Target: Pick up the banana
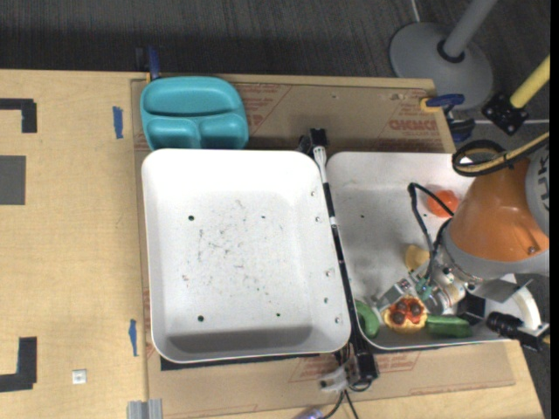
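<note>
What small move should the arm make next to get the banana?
Probably a short lift and shift up-view: the gripper sits low in the right bin over the red-and-green toys, while the yellow piece that may be the banana lies just beyond, half hidden by the wrist.

Two shallow white bins sit side by side on a cardboard-covered bench. The left bin [236, 251] shows only small dark specks on its floor. Behind it stands a teal divided tray [194, 112].

The arm's orange band [498, 216] hangs over the right bin [367, 190], and the gripper [428, 291] reaches down toward that bin's near corner. Just beside it lies a pile of small things: a green piece [368, 321], a red and yellow item [406, 314], and another green piece [447, 326]. A yellowish object [417, 256], possibly the banana, lies near the wrist. An orange ball [443, 201] rests farther back.
</note>
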Tool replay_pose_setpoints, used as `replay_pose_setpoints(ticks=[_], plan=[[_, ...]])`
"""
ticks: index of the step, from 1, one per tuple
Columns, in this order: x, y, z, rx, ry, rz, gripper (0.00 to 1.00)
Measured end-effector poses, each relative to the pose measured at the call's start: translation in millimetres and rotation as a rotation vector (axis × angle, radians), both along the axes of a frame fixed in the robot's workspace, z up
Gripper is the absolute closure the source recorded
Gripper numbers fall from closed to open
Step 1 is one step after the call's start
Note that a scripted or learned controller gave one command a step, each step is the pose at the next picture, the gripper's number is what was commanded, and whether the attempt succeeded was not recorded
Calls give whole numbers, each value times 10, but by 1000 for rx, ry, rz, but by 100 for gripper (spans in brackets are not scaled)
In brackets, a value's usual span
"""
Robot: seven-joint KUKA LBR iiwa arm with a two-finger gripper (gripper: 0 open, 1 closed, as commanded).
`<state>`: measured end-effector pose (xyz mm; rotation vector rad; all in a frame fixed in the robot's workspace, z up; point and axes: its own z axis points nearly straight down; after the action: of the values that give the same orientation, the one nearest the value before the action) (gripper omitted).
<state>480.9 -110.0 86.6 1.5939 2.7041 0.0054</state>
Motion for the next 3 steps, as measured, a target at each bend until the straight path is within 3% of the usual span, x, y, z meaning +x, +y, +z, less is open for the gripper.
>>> replay_pose_setpoints(ticks=[1, 2, 3], plan=[[183, -623, 823, -2, 2, -129, 0], [21, -330, 15, -5, -8, -30, 0], [26, 114, 5, -2, -3, -24, 0]])
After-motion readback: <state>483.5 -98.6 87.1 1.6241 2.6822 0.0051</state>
